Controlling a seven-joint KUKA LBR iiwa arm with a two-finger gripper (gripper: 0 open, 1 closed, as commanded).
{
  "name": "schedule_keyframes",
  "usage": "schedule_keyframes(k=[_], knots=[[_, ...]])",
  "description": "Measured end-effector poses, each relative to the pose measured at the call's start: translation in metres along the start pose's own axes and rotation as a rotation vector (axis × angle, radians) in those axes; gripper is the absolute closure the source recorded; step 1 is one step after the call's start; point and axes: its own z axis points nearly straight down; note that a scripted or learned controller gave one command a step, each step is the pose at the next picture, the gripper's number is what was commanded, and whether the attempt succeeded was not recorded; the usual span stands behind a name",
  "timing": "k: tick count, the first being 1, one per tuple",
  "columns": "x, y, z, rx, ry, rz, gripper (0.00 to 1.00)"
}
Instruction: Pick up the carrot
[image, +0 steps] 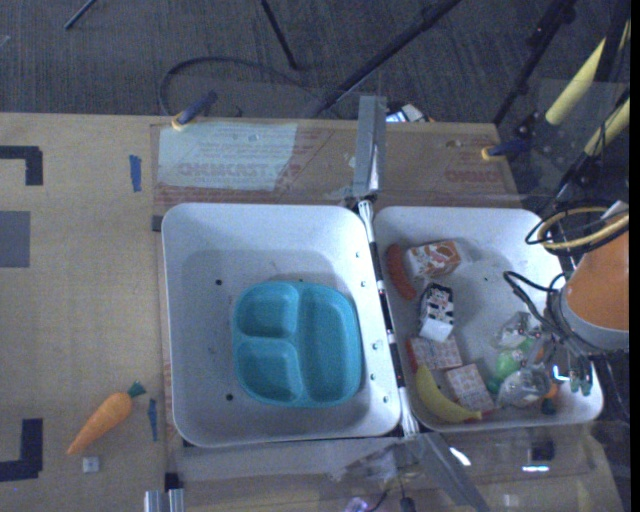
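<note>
Down at the lower left of the bench (80, 300), outside both bins, lies the carrot (100, 421) — orange, with a small green top pointing up and to the right. It rests on the bare wood, just left of the left bin (200, 235), and a small blue mark sits just beside it on the bench.

Inside the left bin lies a teal divided plate (297, 343) with three compartments, set toward the bin's lower right part.

Across the divider, the right bin (480, 225) holds a clutter of small things: a yellow banana (440, 398) near its lower left corner, a pinkish checkered block (468, 386) touching the banana, another like it (435, 352) just above, a black-and-white carton (436, 311) standing near the middle, and a red-and-white packet (430, 260) toward the top left. Some green pieces (508, 362) lie farther right.

At the right side of that bin the arm (600, 290) comes in, its orange band showing, with black cables looped beside it. The gripper (545, 370) is low over the bin's lower right part, among the clutter and well apart from the carrot; whether it is clenched or released I cannot tell — that area is too tangled and blurred.
</note>
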Motion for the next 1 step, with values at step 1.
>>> schedule_keyframes(k=[1], knots=[[-0.0036,-0.0148,-0.0182,-0.002,0.001,-0.054,0.0]])
